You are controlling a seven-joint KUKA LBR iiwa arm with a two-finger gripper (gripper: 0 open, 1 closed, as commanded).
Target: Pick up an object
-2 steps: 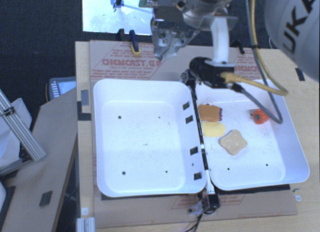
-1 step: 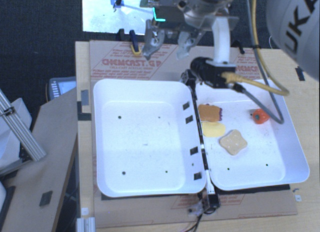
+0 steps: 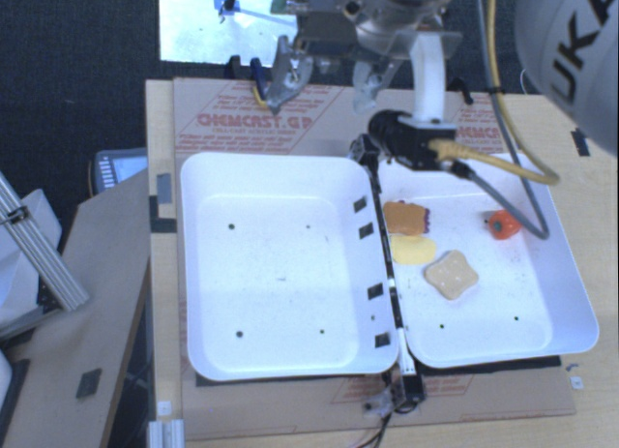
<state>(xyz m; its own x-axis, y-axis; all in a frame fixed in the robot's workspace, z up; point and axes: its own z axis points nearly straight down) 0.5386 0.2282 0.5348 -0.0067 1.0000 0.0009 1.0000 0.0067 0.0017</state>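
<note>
**Inspector:** Camera view, read left to right. Left bin (image 3: 280,272) has a bare white floor with a few dark dots. Right bin (image 3: 542,320) carries four items: sandwich (image 3: 406,218) near the divider, yellow disc (image 3: 413,251) just below and touching it, toast (image 3: 452,275) beside the disc, tomato (image 3: 501,225) well apart toward the right wall.

**Clerk:** Task status?

**Inspector:** Not started, by my judgement. All four items lie on the bin floor; none is lifted. Selection, descent, grasp and lift all remain.

**Clerk:** Gripper?

**Inspector:** Gripper (image 3: 324,86) hangs high, above the cardboard behind the bins, back of the left bin's far right corner. Two fingers (image 3: 287,74) point down with a clear gap between them. Spread apart, nothing held.

**Clerk:** Arm pose?

**Inspector:** Arm (image 3: 571,20) enters from the upper right. The wrist sits near top centre, tool roughly vertical. A white post and a black fitting sit just right of the fingers, with a yellow cable (image 3: 503,161) trailing over the right bin's far edge.

**Clerk:** Next requirement?

**Inspector:** Judged only: travel forward and right over the right bin, then down. The tomato stands alone and looks the cleanest target; the sandwich and disc crowd each other.
</note>
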